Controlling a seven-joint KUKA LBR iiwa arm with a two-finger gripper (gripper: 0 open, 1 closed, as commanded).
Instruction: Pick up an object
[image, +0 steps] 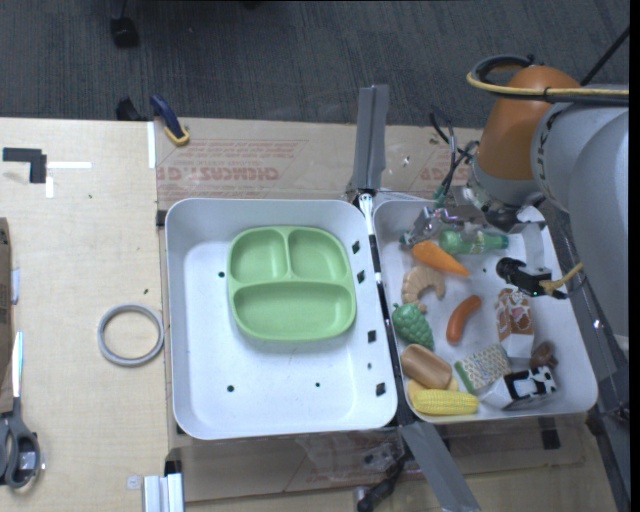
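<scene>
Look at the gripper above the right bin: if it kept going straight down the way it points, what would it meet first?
Most likely the carrot, which lies just under the gripper at the far end of the right bin. A green bottle-like item lies close beside it, and depth is hard to judge from this slanted view.

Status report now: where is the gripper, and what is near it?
Gripper low at right bin's far end. Orange carrot and green bottle just beside it. Nothing seen held.

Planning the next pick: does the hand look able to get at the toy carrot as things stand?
Probably yes. The hand hovers at the right bin's far end, just above the carrot, whose top lies uncovered; a green toy crowds its far side.
</scene>
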